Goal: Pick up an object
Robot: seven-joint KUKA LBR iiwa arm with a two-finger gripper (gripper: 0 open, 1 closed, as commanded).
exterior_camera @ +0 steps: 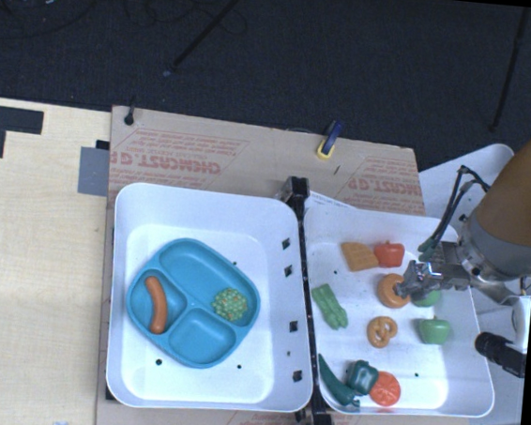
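Orange in colour, a round toy doughnut [392, 290] is seen in the right bin [473, 394], touching the gripper [419, 281] at its right side; whether the gripper is spread or pressed together cannot be told. Around it are scattered an orange wedge [359, 256], a red pepper [388, 254], a green pod [329, 306], a pretzel [381, 331] and a green apple [433, 330]. In the left bin [143, 213], a blue divided plate [193, 302] is laid, holding a sausage [156, 304] and peas [229, 303].
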